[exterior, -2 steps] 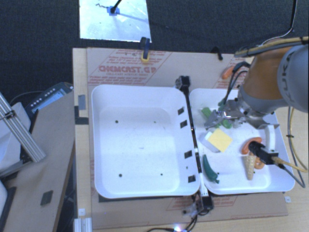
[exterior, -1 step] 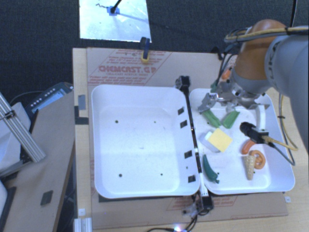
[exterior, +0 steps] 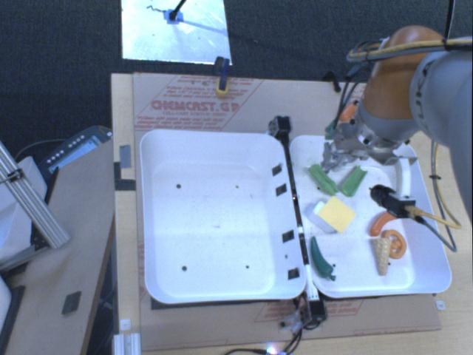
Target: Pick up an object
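Objects (exterior: pixel 338 214) in right bin (exterior: pixel 436 272); left bin (exterior: pixel 159 272) beside.

My arm (exterior: pixel 443 87) is a thick, rounded grey casing, smooth and matte. Above my wrist sits a broad orange band (exterior: pixel 395 72), glossy where the light catches it. Dark and yellowish cables (exterior: pixel 392 46) run across the top of that band. Below it my wrist narrows into a pale metal gripper (exterior: pixel 334 156), a cluster of small silvery parts.

A robotics lab: a grey arm (exterior: pixel 414 72) over two white bins (exterior: pixel 222 287) on a cardboard-covered bench (exterior: pixel 192 102), cables around.
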{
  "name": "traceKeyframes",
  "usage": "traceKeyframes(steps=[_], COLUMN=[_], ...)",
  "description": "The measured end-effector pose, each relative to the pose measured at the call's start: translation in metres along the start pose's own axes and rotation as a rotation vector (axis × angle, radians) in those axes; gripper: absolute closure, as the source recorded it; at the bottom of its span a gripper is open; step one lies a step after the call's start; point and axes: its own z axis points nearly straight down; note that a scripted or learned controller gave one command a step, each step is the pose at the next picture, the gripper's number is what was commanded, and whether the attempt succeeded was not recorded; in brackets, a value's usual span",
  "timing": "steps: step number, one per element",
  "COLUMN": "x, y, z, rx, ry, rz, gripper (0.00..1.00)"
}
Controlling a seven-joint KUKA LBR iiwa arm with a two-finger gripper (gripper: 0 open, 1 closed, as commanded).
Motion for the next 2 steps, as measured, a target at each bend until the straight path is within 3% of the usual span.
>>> traceKeyframes(steps=[1,2], x=[0.022,0.066], y=[0.011,0.003], z=[-0.263,-0.345], rx=[-0.017,-0.007], ry=[-0.001,0.002], rz=[0.001,-0.001], gripper=[1.0,1.0])
